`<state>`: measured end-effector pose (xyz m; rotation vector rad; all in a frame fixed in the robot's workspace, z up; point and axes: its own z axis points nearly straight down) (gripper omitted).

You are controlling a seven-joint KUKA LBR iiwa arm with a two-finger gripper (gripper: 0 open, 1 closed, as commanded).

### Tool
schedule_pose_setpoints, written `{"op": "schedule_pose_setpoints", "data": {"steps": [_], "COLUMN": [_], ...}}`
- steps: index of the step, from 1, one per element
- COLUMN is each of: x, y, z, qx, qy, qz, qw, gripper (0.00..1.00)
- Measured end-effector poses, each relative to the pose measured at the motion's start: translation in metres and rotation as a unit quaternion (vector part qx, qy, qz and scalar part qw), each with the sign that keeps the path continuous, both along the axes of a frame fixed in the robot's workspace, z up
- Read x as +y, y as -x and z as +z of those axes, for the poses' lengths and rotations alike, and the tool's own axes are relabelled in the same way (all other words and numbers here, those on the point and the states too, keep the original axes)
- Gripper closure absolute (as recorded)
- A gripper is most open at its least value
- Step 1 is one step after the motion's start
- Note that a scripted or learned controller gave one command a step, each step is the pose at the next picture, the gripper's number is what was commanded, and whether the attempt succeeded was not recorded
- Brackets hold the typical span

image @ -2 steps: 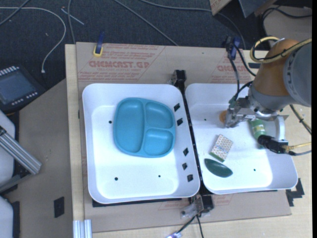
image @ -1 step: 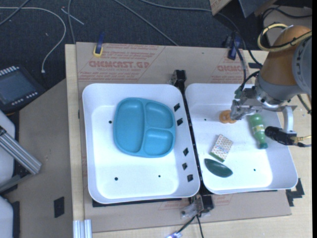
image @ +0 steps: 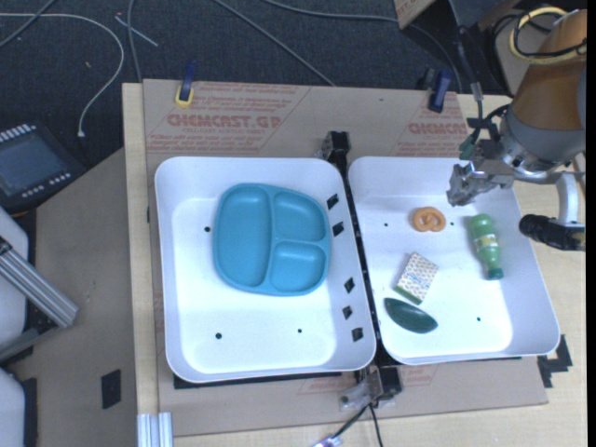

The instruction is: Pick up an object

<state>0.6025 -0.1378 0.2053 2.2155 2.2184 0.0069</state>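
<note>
Hovering over the far part of the right bin, just inside its far rim, with the pincer pointing down and left from the grey wrist and orange band. Finger spread impossible to tell from this slanted look; nothing seen between the fingers.

Plenty of bare white floor along the right bin's near right corner and along its far left, beside the divider shared with the left bin. Less room toward the right rim, where the arm's own body and a dark cable end overhang the wall.

Lying in the right bin: a small orange ring-shaped piece, just near and left of the pincer, apart from it; a green bottle, on its side, near and right of the pincer, close to the ring but not touching; a patterned pale packet, tilted, nearer still, toward the middle; a dark green flat item, touching or almost touching the packet's near edge, close to the near rim.

Resting in the left bin: a blue divided plate, well apart from the pincer, with open floor all along that bin's near side.
</note>
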Motion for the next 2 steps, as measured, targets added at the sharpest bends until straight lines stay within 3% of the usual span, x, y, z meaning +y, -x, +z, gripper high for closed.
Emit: {"op": "schedule_pose_setpoints", "data": {"steps": [1, 2], "x": [0.000, 0.052], "y": [-0.001, -0.008], "z": [0.023, 0.033], "qx": [0.002, 0.002], "qy": [-0.0003, -0.0013], "qz": [0.000, 0.002], "qw": [1.0000, 1.0000], "gripper": [1.00, 1.00]}}
